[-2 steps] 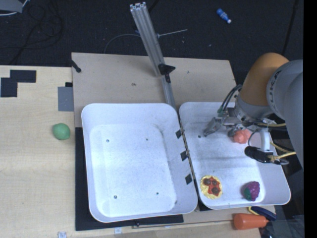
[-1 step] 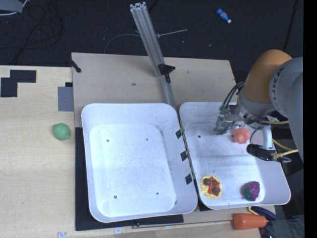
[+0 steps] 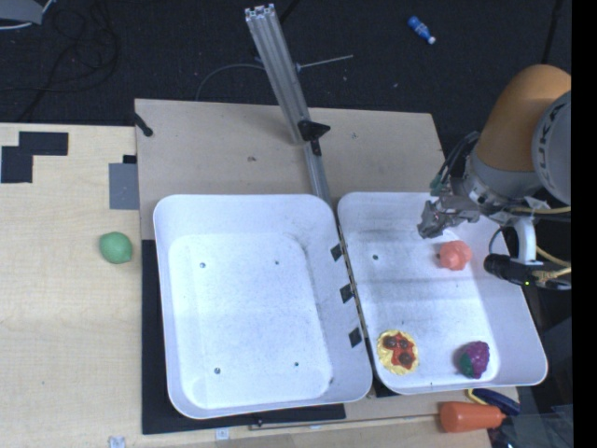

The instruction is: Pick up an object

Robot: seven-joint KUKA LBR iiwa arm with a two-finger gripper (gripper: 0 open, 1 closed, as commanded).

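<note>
Two white bins: left bin (image 3: pixel 177 222), right bin (image 3: pixel 373 213). Right bin holds three items: pink lump (image 3: pixel 453 256) at far right, yellow-red piece (image 3: pixel 398 352) near centre, purple piece (image 3: pixel 473 358) near right. One green ball (image 3: pixel 116 247) on bench left of the bins, one orange item (image 3: pixel 471 416) on bench edge near right. Arm reaches in from right, gripper (image 3: pixel 435 222) pointing down over right bin's far side, just left of pink lump. Jaw state: cannot tell.
</note>
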